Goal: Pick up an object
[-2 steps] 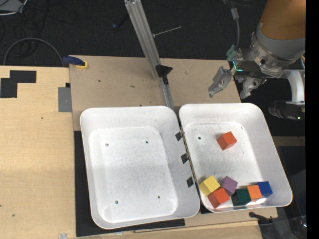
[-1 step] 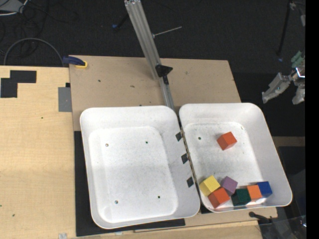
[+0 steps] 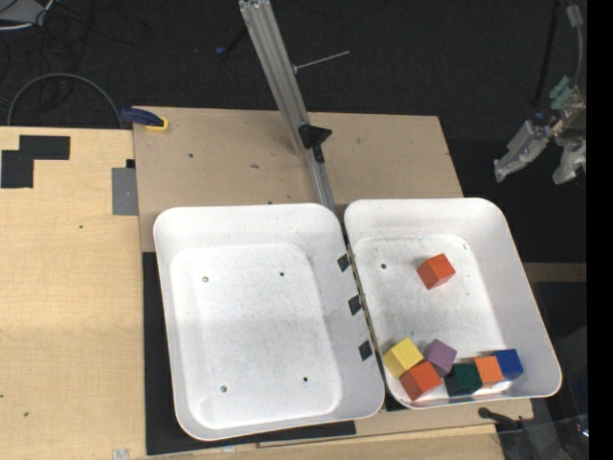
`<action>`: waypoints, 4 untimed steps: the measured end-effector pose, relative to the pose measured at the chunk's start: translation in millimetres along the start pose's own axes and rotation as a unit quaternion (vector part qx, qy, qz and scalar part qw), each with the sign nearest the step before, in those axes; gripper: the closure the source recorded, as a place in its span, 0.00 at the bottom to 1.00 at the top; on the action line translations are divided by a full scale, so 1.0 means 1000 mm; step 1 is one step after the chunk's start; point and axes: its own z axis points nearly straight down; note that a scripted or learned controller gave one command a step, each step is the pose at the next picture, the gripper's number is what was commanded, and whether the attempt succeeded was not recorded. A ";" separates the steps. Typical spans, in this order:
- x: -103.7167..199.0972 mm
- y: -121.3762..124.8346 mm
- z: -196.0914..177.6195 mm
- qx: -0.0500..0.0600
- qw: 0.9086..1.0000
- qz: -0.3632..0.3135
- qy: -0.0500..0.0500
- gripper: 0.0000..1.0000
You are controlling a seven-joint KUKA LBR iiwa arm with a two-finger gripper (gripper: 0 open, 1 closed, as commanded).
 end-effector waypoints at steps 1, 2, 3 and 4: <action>0.000 0.000 -0.009 0.002 1.000 -0.003 0.000 1.00; 0.001 0.000 -0.008 0.002 1.000 -0.004 0.000 0.00; 0.038 -0.015 -0.082 -0.003 1.000 -0.002 0.000 0.00; 0.080 -0.019 -0.089 0.000 1.000 -0.001 0.001 0.00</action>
